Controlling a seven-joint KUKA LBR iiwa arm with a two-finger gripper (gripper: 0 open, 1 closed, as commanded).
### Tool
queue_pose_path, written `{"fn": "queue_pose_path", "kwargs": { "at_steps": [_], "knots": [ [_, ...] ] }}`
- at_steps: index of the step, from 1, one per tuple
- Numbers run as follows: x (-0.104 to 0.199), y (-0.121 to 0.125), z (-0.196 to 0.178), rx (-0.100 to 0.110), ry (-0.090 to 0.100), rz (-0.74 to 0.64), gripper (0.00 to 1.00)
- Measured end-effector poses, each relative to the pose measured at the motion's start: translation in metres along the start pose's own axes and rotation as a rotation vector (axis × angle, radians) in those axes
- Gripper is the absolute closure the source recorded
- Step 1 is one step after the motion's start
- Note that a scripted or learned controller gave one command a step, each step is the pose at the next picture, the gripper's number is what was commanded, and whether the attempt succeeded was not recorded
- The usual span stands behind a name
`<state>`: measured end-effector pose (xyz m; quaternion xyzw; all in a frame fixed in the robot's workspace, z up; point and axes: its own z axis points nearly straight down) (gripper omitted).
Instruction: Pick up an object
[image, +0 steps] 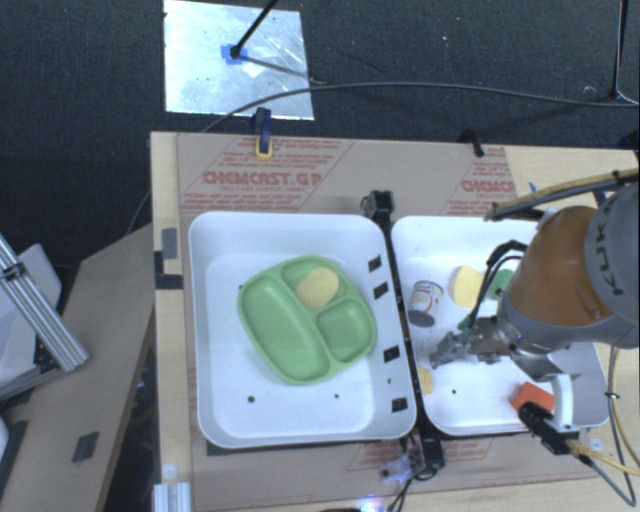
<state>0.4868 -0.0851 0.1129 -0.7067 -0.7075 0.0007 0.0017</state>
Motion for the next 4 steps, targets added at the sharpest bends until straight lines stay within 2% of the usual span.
{"fn": "queue_pose_path", "kwargs": {
  "at_steps": [1, 2, 4],
  "knots": [
    [0.000, 0.000, 0.030, -0.002, 0.000, 0.000, 0.00],
    [0.000, 0.002, 0.018, -0.007, -0.001, 0.000, 1.00],
    [0.003, 0.015, -0.096, -0.011, -0.003, -0.004, 1.00]
  ]
}}
